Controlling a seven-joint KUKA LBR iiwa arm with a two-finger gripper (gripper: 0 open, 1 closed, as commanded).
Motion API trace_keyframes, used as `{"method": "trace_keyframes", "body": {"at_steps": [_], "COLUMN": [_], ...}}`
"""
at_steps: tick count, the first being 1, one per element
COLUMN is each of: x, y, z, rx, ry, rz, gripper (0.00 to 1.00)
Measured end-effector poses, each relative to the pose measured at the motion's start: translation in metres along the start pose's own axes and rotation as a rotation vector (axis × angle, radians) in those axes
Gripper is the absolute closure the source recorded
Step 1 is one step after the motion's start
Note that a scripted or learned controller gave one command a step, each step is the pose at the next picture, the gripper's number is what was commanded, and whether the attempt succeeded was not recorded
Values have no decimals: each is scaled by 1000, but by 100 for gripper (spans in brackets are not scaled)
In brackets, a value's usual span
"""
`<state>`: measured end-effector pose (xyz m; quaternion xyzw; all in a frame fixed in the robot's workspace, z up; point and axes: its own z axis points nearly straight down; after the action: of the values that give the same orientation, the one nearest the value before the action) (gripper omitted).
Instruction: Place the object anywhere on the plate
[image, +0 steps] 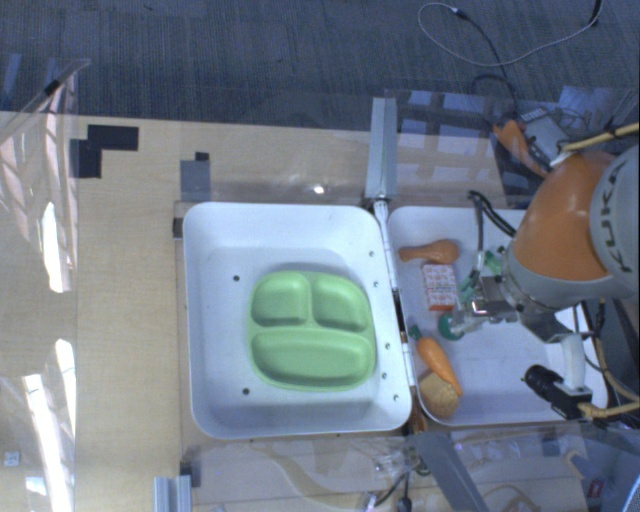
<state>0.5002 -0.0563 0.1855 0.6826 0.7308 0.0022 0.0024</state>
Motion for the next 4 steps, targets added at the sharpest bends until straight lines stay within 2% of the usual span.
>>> {"method": "trace_keyframes", "body": {"at_steps": [1, 2, 3, 4], "x": [-20, -89, 11, 45], "y": [88, 99, 42, 11], "z": [-46, -192, -153, -90], "rx": [1, -6, 0, 2], "ry": [-1, -4, -1, 1], "rz": [91, -8, -36, -204], "gripper": [100, 100, 100, 100]}}
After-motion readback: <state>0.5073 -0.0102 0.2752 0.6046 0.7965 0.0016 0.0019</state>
